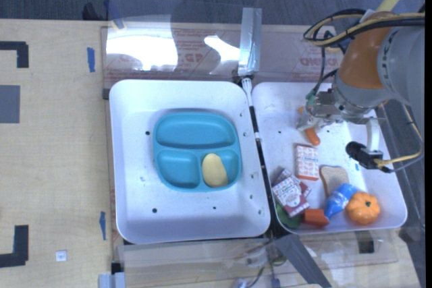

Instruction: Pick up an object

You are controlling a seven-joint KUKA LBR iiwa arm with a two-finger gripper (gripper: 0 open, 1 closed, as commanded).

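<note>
Camera view: the hand (312, 123) (grip state unclear) sits over a small orange piece (312, 136) in the right bin (398, 212).

Grey arm (405, 64) with orange band (361, 61) and looping black cables (331, 23).

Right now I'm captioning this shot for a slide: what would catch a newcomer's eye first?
The blue tray in the left bin, with a yellow lemon-like piece in its lower right compartment. Next, the toy food heaped at the right bin's near end, chiefly the orange pumpkin, and the gripper just above a small orange piece.
</note>
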